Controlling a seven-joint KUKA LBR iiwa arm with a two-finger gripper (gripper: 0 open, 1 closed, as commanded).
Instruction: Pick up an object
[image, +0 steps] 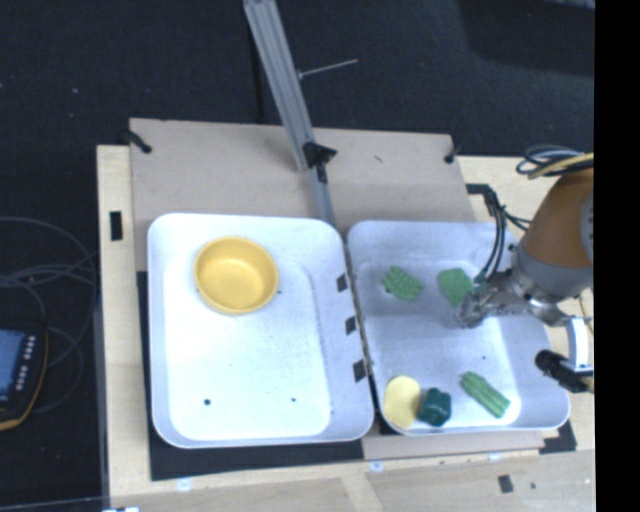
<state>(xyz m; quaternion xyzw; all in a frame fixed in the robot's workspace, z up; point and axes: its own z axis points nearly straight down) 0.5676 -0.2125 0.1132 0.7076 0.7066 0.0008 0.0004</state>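
My jaws (472, 312) are low in the right bin (430, 345), just beside the green block (455, 285); can't tell their state. Might just nudge it away.

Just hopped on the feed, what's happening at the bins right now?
The arm reaches in from the right, with its end effector low in the right bin, just below a green block. Nothing is visibly held. Also in that bin: a ridged green piece, a long green piece, a yellow object and a dark teal one. The left bin holds a yellow bowl.
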